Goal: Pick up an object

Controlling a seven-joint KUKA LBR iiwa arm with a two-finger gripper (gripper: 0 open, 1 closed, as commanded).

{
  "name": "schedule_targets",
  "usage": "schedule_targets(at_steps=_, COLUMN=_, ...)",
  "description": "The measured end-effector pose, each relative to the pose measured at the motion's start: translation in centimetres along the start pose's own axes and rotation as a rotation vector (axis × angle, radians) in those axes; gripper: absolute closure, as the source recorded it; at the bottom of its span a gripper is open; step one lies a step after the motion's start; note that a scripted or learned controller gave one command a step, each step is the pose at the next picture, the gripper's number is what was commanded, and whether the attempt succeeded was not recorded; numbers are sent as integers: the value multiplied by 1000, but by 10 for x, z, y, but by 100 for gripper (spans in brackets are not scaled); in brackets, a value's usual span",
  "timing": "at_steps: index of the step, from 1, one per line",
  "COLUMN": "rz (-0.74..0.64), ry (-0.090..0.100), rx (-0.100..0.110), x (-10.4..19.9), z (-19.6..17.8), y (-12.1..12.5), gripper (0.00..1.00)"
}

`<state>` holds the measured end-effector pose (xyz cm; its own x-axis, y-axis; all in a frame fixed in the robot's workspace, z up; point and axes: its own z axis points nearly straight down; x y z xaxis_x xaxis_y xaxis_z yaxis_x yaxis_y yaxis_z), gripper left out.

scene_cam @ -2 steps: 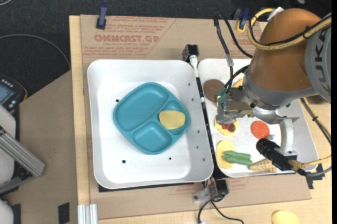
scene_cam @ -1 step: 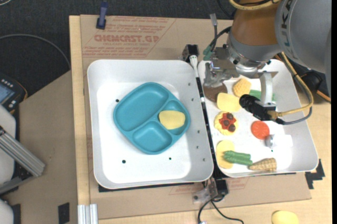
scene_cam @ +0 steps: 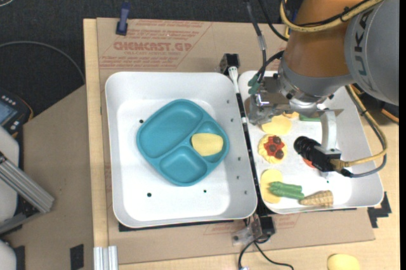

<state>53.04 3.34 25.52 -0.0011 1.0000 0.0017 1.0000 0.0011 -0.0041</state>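
In the camera view, the arm is reaching over the right bin, and the landmark there is the red-topped disc, a small round toy food lying near the bin's left wall. The gripper is hanging just above the disc in the picture, close to the same wall. The wrist is hiding its tip, so it cannot be told whether it is open or closed, and nothing is showing in its grasp.

A pale yellow piece is lying between the gripper and the disc, touching or nearly touching the disc's upper edge. It looks like the likeliest target. Below the disc, green pods are resting across a yellow round, and a tan cone is lying below and to the right of the disc. Well to the left of the disc, in the left bin, a teal divided plate is carrying a yellow lump.

The step in hand appears to be the approach: the arm is positioning itself over a target and nothing is lifted yet. The next move is calling for a straight descent onto the pale yellow piece, keeping clear of the bin wall and the disc, then a firm closing before the lift.
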Motion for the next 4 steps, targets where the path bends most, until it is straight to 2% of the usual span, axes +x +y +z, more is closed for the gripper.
schedule_targets(at_steps=1, rz=-2, ry=0, rx=1, x=62, z=-1, y=-53, gripper=100)
schedule_targets(at_steps=2, rz=-3, ry=2, rx=-16, x=80, z=-104, y=-50, gripper=100)
schedule_targets(at_steps=3, rz=3, ry=-4, rx=5, x=79, z=-28, y=-30, gripper=100)
schedule_targets(at_steps=4, rz=-6, ry=1, rx=-6, x=135, z=-47, y=-52, gripper=100)
